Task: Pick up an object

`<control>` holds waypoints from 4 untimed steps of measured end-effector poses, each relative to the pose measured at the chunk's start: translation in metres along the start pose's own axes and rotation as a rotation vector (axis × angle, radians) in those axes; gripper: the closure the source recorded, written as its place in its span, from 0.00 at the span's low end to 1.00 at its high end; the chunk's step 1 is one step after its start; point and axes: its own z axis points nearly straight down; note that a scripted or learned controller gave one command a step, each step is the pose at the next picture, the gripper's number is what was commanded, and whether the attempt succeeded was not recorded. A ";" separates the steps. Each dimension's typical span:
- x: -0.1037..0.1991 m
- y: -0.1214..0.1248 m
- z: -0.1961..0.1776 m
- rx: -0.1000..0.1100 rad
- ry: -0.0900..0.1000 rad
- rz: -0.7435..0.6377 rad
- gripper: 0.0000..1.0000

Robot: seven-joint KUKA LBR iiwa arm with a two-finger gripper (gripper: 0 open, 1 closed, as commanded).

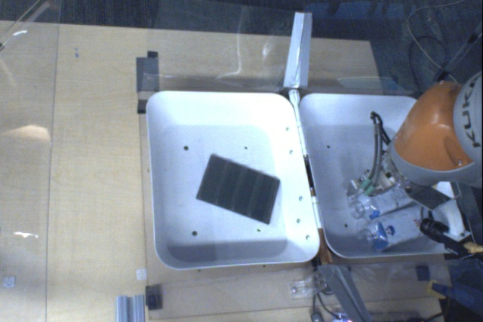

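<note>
Left bin (162, 162) holds a dark ribbed pad (238, 188); right bin (332, 124) holds the end effector (370, 211), grip state unclear

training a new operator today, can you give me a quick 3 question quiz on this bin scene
1. True or false: the dark ribbed rectangular pad lies flat in the left bin.
2. Multiple choice: over which place does the pincer hang? A) the left bin B) the right bin C) the wooden bench
3. Fill in: the arm's band above the wrist is coloured ____.

Key:
1. True. The pad lies tilted near the middle of the left bin floor.
2. B. It is low over the right bin, near small clear and blue items that are too blurred to name.
3. Orange.
</note>
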 end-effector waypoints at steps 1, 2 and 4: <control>0.000 0.000 0.000 0.000 0.000 0.000 0.00; -0.053 0.003 0.016 0.026 0.017 0.212 0.00; -0.028 0.097 0.019 0.025 0.016 0.098 0.00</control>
